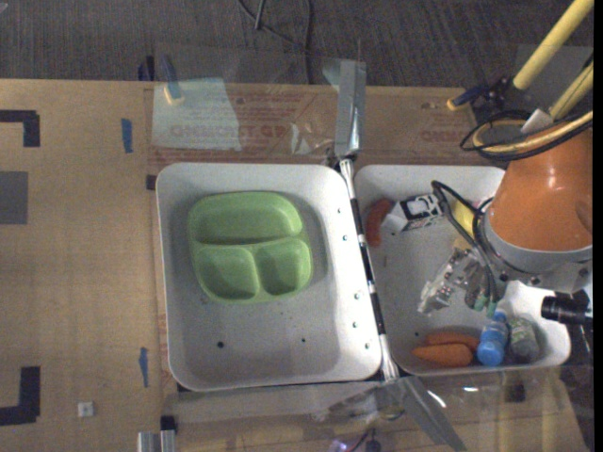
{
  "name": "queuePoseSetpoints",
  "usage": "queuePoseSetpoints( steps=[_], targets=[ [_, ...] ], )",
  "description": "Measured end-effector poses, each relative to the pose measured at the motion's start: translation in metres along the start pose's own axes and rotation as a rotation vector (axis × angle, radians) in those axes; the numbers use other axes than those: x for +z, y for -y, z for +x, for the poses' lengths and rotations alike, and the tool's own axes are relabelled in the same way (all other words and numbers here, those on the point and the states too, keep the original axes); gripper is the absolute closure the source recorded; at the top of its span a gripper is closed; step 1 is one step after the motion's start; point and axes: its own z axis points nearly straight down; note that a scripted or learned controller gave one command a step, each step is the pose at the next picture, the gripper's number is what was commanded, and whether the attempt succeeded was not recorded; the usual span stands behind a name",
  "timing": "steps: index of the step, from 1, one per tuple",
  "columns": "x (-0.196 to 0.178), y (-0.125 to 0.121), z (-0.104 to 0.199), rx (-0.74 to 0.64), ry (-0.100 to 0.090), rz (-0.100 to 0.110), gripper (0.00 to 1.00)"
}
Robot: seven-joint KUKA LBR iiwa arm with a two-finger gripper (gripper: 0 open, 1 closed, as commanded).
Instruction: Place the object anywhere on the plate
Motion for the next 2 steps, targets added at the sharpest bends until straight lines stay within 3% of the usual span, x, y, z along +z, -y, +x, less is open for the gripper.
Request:
queuePoseSetpoints(
  steps=[1,2],
  targets=[
    [-0.023,-0.029,-0.006,-0.403,0.004,-0.001,1.00],
    [0.000,-0.048,0.030,-0.409,0.000,0.000,1.00]
  ],
)
